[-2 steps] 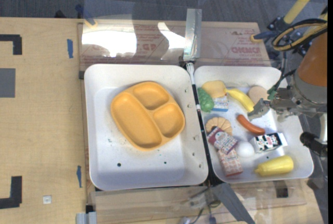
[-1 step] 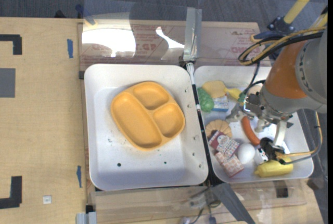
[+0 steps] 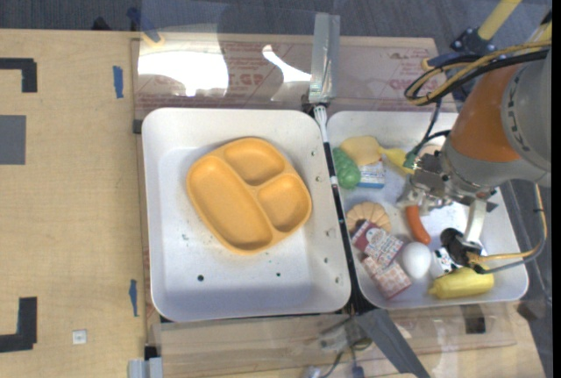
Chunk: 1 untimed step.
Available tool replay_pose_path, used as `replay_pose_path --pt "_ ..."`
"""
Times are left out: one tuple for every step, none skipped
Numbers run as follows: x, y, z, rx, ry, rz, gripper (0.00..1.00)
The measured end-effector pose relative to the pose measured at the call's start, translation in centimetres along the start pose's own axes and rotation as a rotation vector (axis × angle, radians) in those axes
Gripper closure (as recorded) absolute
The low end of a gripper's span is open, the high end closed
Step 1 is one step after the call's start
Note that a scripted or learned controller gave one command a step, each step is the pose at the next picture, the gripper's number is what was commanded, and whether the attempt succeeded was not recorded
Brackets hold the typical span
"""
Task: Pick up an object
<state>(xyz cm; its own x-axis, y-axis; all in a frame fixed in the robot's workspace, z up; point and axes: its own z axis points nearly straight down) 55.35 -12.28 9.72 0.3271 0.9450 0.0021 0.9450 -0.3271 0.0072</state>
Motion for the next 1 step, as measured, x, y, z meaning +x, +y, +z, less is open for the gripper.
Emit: replay_pose_path --pt "6.88 2.12 -8.86 0.005 0.001 0.122 1.00"
